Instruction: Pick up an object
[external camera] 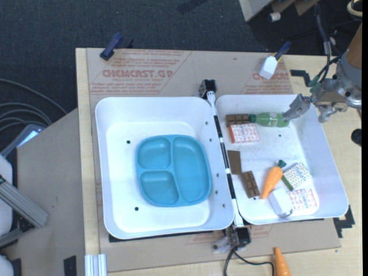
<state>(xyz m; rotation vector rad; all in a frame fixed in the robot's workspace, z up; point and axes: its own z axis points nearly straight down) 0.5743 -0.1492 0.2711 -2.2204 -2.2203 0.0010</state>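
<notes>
My gripper (pixel 311 109) hangs over the far right corner of the right bin (pixel 328 154), open, with nothing between its fingers. Its left finger (pixel 296 106) is just right of a green bottle (pixel 270 119) that lies on its side. Beside the bottle are a brown bar (pixel 238 118) and a red-and-white packet (pixel 244 133). Nearer the front lie an orange carrot (pixel 272 180), two brown bars (pixel 234 161) (pixel 250 183), a green-patterned packet (pixel 295 176), a red-patterned packet (pixel 303 198) and a small white block (pixel 280 203).
The left bin (pixel 115 125) holds a blue divided plate (pixel 172 169). A white-and-blue clip (pixel 269 66) sits on the bench behind the right bin. An orange object (pixel 280 264) lies at the bench's front edge. Cables hang by the arm at the right.
</notes>
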